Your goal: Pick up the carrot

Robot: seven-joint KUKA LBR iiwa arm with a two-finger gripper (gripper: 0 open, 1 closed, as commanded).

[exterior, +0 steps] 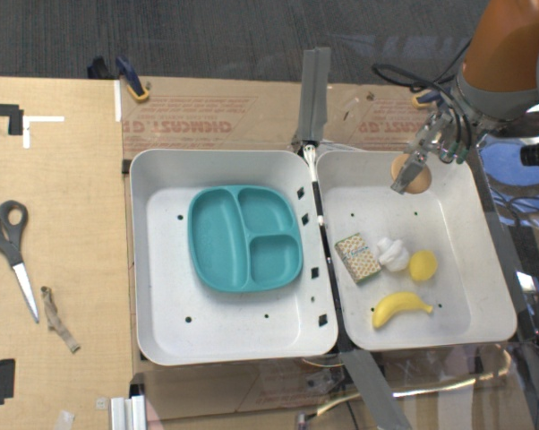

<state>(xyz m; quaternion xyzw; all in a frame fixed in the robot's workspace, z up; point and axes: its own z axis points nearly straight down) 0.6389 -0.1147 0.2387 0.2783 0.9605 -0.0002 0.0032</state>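
The gripper [421,159] hangs over the far edge of the right bin [484,267], slanting down and left from the wrist. Its tip meets a small tan-orange lump [414,181] by the far wall, which I take to be the carrot. It is the only item there of that colour. Whether the gripper is spread, closed or pinching the lump cannot be told, since metal and cables blur together at the tip. The slant probably comes from the arm reaching in from the right towards a target close to the wall.

The other 4 items sit well apart, nearer: a box [357,257], a white wad [393,253], a lemon [423,265] and a banana [400,308]. They leave the approach open. The left bin [153,312] holds a teal tray [246,238] with 3 compartments.
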